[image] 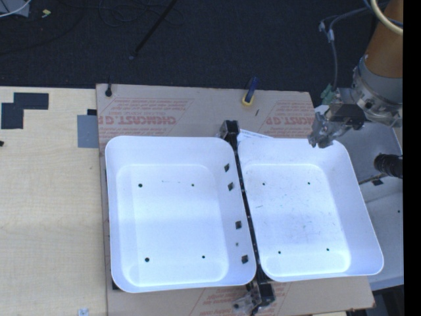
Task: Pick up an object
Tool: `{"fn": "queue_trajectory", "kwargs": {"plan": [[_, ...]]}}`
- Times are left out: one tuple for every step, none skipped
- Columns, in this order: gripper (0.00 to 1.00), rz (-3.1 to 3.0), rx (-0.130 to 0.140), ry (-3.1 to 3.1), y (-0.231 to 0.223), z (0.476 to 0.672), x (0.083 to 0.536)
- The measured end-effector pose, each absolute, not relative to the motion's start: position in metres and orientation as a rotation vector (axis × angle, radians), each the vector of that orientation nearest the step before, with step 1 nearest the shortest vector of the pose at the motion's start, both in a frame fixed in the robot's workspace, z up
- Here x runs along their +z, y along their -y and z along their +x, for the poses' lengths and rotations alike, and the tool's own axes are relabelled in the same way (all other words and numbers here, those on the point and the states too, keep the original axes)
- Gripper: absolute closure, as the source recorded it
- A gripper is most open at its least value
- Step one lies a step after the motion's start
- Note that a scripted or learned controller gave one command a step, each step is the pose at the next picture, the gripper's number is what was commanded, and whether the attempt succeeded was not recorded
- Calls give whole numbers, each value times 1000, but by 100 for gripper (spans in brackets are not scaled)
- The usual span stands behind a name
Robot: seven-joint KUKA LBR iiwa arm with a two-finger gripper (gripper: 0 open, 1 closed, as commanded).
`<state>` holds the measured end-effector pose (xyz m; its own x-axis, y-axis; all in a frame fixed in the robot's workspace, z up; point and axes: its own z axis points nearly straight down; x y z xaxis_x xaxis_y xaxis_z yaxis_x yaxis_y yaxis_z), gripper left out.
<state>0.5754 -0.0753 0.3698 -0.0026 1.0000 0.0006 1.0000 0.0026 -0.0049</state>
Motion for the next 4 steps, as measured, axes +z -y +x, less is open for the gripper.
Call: {"fn": "queue_trajectory", "kwargs": {"plan": [[100, -2221, 5, 2218, 98, 581, 359], [100, -2228, -14, 2232, 97, 583, 508], [100, -2208, 16, 2216, 56, 596, 302], [100, -2206, 0, 2231, -66, 599, 309]]}}
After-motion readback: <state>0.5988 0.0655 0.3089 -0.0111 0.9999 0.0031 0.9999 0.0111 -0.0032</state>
